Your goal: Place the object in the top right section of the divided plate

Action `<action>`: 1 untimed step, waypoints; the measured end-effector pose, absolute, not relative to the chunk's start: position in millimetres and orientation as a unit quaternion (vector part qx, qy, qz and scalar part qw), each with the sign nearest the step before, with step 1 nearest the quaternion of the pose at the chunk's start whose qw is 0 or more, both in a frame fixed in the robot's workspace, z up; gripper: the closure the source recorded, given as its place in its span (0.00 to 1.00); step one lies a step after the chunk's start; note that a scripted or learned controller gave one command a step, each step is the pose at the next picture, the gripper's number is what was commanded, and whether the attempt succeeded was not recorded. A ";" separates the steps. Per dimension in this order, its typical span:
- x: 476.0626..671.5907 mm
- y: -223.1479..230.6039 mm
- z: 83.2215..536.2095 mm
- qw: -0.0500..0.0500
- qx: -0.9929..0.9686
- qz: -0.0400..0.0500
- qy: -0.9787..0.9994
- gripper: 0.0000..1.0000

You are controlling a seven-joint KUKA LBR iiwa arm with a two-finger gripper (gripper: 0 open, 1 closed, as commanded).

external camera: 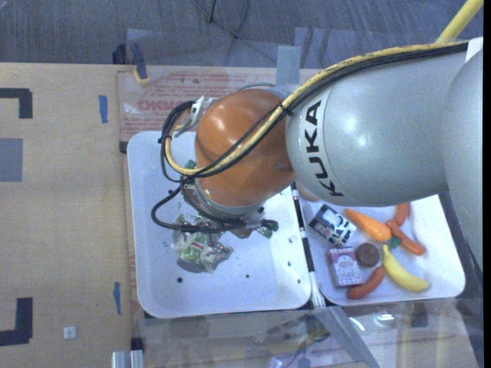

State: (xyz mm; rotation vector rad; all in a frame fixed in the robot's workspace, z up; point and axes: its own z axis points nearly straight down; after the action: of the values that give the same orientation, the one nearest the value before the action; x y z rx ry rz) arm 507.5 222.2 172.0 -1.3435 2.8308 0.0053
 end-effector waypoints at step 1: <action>574.5 182.2 215.3 0.004 -0.447 0.001 0.895 1.00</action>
State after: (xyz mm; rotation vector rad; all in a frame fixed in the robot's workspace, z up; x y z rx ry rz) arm 574.5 182.2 215.3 -1.4003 2.8024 0.0024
